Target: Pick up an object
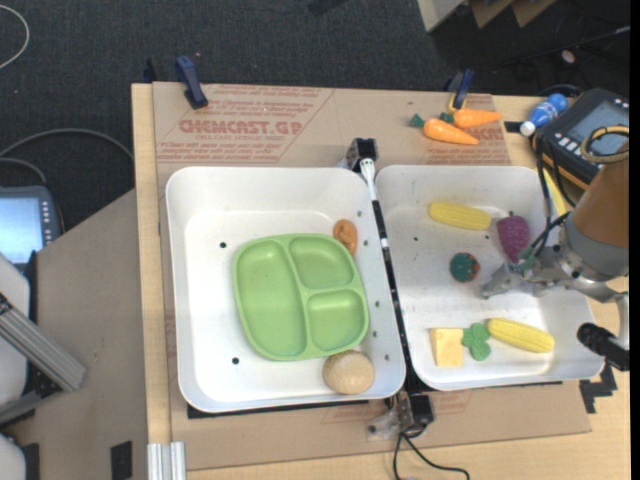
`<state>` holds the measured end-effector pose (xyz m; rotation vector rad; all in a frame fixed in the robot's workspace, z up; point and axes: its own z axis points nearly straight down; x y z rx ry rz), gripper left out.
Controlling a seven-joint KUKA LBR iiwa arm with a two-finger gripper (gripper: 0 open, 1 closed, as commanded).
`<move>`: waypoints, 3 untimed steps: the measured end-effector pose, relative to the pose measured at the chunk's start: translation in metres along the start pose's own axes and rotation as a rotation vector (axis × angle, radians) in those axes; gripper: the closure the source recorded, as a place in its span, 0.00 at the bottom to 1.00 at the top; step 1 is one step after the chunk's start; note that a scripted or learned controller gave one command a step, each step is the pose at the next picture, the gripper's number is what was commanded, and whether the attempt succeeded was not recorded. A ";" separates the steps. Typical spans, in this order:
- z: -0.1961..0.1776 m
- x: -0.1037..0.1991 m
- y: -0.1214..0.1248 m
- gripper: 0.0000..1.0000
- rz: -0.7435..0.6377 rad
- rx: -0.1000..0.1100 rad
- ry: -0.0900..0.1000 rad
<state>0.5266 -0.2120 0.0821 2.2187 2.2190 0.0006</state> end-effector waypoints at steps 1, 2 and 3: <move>-0.013 0.001 -0.001 1.00 0.001 -0.002 -0.001; -0.002 0.062 -0.016 1.00 -0.004 0.007 0.006; -0.003 0.103 -0.026 1.00 -0.003 0.005 0.005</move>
